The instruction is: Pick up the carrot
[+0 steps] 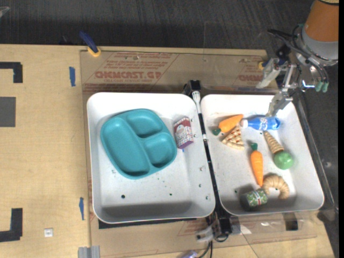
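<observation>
A long orange carrot point(257, 167) lies in the middle of the right bin point(312, 160), its small green top pointing to the far side. A shorter orange carrot-like piece point(230, 122) with a green end lies near the bin's far left corner. My gripper point(278, 102) hangs over the bin's far right part, just above a blue bottle point(263, 124). It is well apart from the long carrot, with nothing seen in it. The orange-banded arm point(322, 15) comes in from the top right.
The right bin also holds a waffle-patterned piece point(234, 137), a cone with a green ball point(278, 151), a croissant point(276, 185) and a green can point(253, 198). The left bin point(107, 198) holds a teal divided plate point(138, 141) and a small can point(184, 132).
</observation>
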Controlling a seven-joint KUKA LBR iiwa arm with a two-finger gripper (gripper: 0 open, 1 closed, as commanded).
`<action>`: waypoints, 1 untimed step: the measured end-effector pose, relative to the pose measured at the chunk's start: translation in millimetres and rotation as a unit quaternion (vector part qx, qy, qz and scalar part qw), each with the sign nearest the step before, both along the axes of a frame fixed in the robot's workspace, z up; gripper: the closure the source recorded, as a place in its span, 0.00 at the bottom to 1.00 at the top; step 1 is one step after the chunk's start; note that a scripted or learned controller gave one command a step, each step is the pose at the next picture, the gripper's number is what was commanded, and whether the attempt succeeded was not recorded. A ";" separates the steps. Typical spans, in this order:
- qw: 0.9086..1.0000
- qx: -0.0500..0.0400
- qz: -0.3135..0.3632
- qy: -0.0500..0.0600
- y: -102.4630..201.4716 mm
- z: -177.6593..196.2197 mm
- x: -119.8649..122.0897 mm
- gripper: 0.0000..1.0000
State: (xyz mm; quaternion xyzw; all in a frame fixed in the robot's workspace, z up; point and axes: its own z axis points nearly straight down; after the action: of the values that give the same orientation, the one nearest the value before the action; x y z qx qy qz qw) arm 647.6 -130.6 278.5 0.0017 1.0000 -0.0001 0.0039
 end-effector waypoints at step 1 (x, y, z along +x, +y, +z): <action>0.997 0.002 -0.081 0.008 36.5 -154.0 14.4 0.00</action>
State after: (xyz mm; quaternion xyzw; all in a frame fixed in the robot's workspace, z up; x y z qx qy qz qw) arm 662.0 -94.2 124.5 0.0823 0.9966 0.0018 -0.0037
